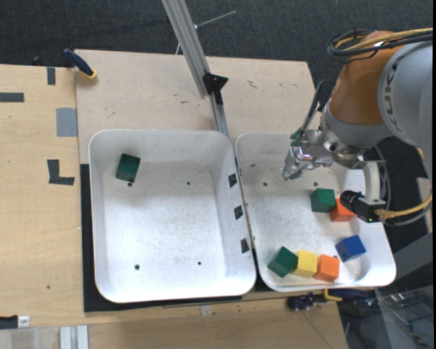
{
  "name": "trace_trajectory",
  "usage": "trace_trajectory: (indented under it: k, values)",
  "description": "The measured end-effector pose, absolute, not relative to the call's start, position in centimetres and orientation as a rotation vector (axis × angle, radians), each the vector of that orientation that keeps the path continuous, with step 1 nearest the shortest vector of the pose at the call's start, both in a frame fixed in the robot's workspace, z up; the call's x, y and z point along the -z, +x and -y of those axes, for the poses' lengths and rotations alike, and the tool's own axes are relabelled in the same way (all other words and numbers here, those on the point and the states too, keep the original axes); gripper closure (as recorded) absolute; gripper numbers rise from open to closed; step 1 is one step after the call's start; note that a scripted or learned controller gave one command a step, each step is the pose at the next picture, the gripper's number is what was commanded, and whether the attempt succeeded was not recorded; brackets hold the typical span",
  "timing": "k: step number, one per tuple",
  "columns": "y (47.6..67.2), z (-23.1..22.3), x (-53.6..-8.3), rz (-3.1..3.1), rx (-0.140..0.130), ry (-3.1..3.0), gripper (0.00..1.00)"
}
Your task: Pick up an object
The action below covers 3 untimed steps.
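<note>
Because the right bin (392, 267) slopes toward the viewer in this slanted view, its loose blocks seem to have gathered along the near rim: a dark green cube (282, 261), a yellow cube (306, 262) and an orange cube (327, 267) sit touching in a row, with a blue cube (350, 248) just beside them to the right. A little farther back, a second green cube (323, 200) lies against a small orange block (341, 210), near the bin's right wall. Beyond those, the pincer (299, 163) hangs over the far part of the same bin, above bare white floor, with nothing seen between its tips; whether they are spread or closed I cannot tell at this size. Its nearest candidate looks to be the second green cube: small, matte, sharp-edged, and crowded on one side by its orange neighbour, which may hamper a clean grasp. Over in the left bin (94, 195), a lone green block (128, 167) rests near the far left corner, well apart from everything. Both bins stand side by side on the table (29, 158).
</note>
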State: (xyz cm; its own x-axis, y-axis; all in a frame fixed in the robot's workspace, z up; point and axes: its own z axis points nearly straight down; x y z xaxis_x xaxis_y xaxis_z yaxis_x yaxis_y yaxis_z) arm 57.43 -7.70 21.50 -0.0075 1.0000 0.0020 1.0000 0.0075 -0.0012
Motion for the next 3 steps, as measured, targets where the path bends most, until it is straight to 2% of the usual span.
trace_trajectory:
  k: [1,2,3]
  values:
    - [58.4,1.7,-22.5,2.229,0.002,-2.211,1.0]
    - [60.3,-3.2,-23.2,2.228,0.002,-2.212,1.0]
    - [60.4,-8.7,-22.8,2.227,-0.001,-2.213,1.0]
